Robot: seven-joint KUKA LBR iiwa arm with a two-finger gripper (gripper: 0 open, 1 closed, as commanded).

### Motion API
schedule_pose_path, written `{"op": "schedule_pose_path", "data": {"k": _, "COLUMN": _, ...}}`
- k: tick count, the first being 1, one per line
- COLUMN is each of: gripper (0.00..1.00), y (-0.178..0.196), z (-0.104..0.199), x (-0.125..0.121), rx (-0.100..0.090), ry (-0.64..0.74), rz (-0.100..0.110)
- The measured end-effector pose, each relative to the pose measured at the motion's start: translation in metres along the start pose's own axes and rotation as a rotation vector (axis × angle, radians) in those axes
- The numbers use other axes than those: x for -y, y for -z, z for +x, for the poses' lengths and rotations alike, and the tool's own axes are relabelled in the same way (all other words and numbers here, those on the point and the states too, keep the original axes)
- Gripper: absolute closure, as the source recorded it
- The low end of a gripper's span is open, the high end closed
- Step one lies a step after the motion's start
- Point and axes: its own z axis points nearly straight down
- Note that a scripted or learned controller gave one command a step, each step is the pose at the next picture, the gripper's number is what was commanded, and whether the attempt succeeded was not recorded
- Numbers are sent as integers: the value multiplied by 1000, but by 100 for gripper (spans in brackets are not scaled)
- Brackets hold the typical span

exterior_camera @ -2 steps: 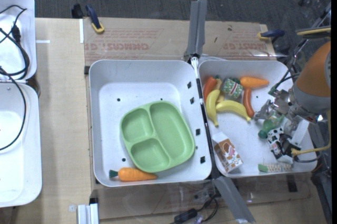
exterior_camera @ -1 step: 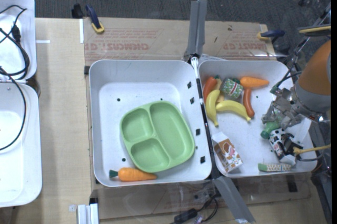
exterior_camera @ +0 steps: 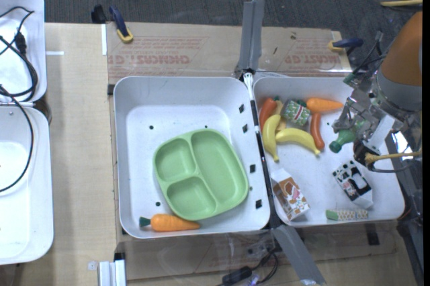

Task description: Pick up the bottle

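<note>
Gripper (exterior_camera: 354, 122) is over the right bin's (exterior_camera: 396, 207) right edge, down at the bottle (exterior_camera: 340, 139). The green bottle lies on its side near that bin's right wall, neck end under the gripper. Can't tell if the fingers are open or closed — they blur into the wrist hardware and cables.

Right bin, far edge: an orange carrot (exterior_camera: 324, 104) and a small green can (exterior_camera: 295, 111) with a printed label, text too small to read. Two bananas (exterior_camera: 285, 136) and a red-orange pepper (exterior_camera: 267, 110) by the left wall. A small carton (exterior_camera: 291, 197) with a picture on it in the near-left corner, print unreadable. A black-and-white patterned box (exterior_camera: 351, 180) toward the right wall, and a pale green strip (exterior_camera: 347, 214) at the near edge.

Left bin (exterior_camera: 127, 164): a green divided plate (exterior_camera: 200, 174) in the middle, a carrot (exterior_camera: 169, 223) in the near-left corner.

The cardboard (exterior_camera: 168, 50) behind the bins has red lettering, upside down and not legible from here.
</note>
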Motion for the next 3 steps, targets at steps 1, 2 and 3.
{"op": "schedule_pose_path", "data": {"k": 1, "gripper": 100, "y": -44, "z": -24, "x": -25, "rx": 1, "ry": -100, "rz": 3}}
{"op": "schedule_pose_path", "data": {"k": 2, "gripper": 100, "y": -36, "z": -24, "x": -25, "rx": 5, "ry": -97, "rz": 6}}
{"op": "schedule_pose_path", "data": {"k": 3, "gripper": 100, "y": 27, "z": 30, "x": -56, "rx": 0, "ry": -132, "rz": 0}}
